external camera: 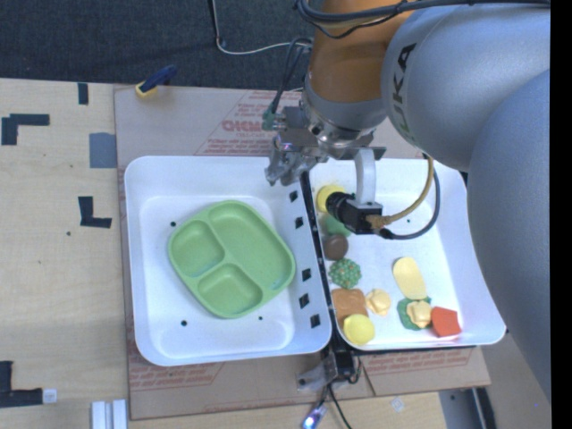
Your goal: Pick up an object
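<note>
- Gripper [284, 162] hangs at the far end of the rim shared by the two bins, just over the far right corner of the left bin. I cannot tell whether it is spread or pressed together, as it shows small and dark against the rim.
- Grey arm [465, 79] with its orange band comes down to it from the upper right and hides part of the right bin's far side.
- Left bin [143, 239] holds a green divided plate [231, 257] with three compartments, lying flat near the bin's middle, apart from the gripper.
- Right bin [451, 239] holds the small things that could be picked, most of them along its left wall and near edge.
- Nearest the gripper, a yellow piece [327, 194] lies by the left wall, partly hidden.
- Toward the near edge follow a brown round piece [335, 246], a green knobbly piece [345, 273] just beside it, an orange-brown block [349, 302] and a yellow ball [359, 330] in the near left corner.
- Small pale yellow piece [379, 302] lies just beside the block.
- Pale yellow oval [409, 277] lies near the bin's middle, with a green and yellow piece [415, 313] and a red block [445, 322] side by side nearer the front wall.
- Cardboard sheet [197, 123] lies under both bins, with a blue and yellow clip [155, 80] at its far left corner.
</note>
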Available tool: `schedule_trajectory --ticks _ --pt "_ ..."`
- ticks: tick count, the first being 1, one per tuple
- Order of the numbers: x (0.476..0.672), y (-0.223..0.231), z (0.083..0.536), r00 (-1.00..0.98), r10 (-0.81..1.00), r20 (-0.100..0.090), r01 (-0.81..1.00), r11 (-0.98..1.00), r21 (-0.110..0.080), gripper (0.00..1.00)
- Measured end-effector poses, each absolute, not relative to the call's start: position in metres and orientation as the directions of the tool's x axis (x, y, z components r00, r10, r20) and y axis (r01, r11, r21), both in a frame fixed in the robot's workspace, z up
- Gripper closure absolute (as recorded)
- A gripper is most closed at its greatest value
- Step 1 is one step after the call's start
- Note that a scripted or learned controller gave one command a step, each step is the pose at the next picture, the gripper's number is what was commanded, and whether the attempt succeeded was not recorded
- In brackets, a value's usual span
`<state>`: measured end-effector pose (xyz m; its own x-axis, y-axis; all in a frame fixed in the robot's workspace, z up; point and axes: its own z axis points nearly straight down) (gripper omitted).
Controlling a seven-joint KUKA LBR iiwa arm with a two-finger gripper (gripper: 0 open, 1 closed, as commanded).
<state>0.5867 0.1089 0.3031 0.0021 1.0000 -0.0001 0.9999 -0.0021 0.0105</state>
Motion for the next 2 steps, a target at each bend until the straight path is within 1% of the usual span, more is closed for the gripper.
schedule_trajectory --ticks 1,2 --pt "0.533 0.127 0.236 -0.002 1.000 -0.002 1.000 0.002 -0.012 1.00" --pt "0.483 0.106 0.474 -0.003 1.000 0.005 1.000 0.003 0.015 1.00"
